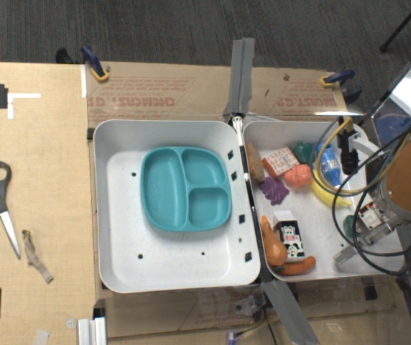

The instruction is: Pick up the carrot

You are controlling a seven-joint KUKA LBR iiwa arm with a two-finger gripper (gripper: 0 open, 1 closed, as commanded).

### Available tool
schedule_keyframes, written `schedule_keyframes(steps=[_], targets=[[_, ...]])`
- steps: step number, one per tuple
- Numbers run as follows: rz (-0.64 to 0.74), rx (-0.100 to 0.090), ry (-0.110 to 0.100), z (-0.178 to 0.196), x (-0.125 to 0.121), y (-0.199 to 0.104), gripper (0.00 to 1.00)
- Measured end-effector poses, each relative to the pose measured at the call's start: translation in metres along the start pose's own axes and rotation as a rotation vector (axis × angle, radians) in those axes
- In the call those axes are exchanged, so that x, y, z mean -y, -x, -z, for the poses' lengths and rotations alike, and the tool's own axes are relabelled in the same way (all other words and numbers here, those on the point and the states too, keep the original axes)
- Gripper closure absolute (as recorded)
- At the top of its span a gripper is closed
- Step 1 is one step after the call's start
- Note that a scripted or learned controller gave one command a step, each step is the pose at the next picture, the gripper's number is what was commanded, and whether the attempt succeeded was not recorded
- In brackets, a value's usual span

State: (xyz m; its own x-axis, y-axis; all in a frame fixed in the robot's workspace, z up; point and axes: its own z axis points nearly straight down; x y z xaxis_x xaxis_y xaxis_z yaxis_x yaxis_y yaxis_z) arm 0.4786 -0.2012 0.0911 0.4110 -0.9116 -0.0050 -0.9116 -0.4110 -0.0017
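Dark floor backs the worktop; the carrot [271,244] lies lengthwise along the right bin's [313,272] left wall, jaws [355,251] off to its right, state untellable.

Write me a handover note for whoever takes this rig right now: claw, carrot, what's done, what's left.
Claw: low over the right bin's near right part, nothing seen held; finger state unclear.
Carrot: lies in the right bin against the left wall, beside the small box, above the sausage.
Done: nothing lifted yet.
Left: move the claw left to the carrot, grasp, lift.
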Motion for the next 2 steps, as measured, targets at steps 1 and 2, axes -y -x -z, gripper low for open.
schedule_keyframes(steps=[1, 2], targets=[[-0.002, 0.003, -0.002, 0.009, 0.002, 0.002, 1.00], [0.429, 0.000, 0.000, 0.042, 0.019, 0.003, 1.00]])
